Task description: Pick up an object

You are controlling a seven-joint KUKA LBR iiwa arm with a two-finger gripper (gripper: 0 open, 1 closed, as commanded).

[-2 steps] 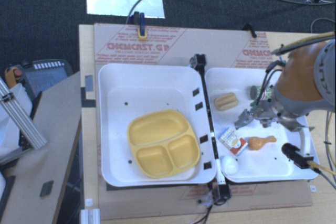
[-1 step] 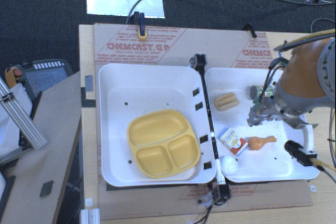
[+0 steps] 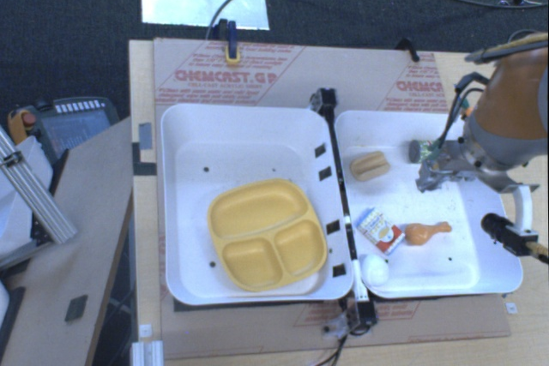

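Left bin [image 3: 184, 184]: shallow white plastic bin on the counter; it carries a yellow three-compartment plastic tray [image 3: 268, 233], lying flat toward the near right.
Right bin [image 3: 480, 274]: shallow white plastic bin, just beside the left one.
Bread roll [image 3: 370, 166]: tan toy roll, far left of the right bin.
Carton [image 3: 380, 231]: small red-and-white packet, near left.
White ball [image 3: 375, 270]: near-left corner, beside the carton.
Drumstick [image 3: 424, 232]: orange toy chicken leg, just right of the carton.
Gripper [image 3: 431, 176]: jaws above the right bin, between roll and drumstick; opening: cannot tell; nothing visibly held.
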